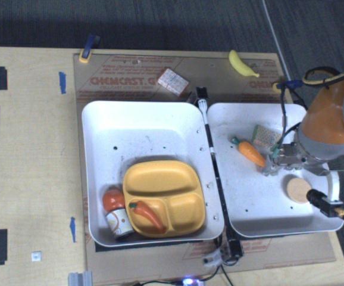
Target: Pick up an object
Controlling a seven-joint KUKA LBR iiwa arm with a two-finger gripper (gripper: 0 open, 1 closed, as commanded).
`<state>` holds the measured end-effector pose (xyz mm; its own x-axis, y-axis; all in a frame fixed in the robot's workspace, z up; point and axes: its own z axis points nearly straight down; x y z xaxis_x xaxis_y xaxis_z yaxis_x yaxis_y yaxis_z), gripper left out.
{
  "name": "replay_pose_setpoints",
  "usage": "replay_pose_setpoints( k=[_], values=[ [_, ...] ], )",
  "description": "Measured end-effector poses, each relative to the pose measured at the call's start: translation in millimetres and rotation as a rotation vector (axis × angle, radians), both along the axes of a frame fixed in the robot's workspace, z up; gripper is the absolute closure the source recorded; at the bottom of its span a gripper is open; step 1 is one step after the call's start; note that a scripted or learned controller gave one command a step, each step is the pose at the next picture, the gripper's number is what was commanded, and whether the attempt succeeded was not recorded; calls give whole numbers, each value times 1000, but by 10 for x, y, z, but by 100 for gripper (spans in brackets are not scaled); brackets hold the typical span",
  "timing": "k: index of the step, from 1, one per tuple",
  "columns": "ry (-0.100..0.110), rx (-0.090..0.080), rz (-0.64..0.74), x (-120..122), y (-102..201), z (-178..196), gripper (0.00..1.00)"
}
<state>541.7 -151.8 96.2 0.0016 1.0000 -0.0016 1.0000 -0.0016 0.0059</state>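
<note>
In the right bin (237,219) on the table, the carrot (251,153) lies just left of the gripper (274,161), whose jaws' spread I cannot tell.

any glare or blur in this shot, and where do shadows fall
Camera view: soft overall, slightly blurred; mild glare on the white floor of the left bin; the yellow tray casts a dark shadow along its upper edge; the gripper shades the right bin.
</note>
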Motion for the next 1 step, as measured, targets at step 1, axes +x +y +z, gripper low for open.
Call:
replay_pose_setpoints(
  k=[1],
  values=[
    [0, 0, 0, -1, 0, 0, 0]
  ],
)
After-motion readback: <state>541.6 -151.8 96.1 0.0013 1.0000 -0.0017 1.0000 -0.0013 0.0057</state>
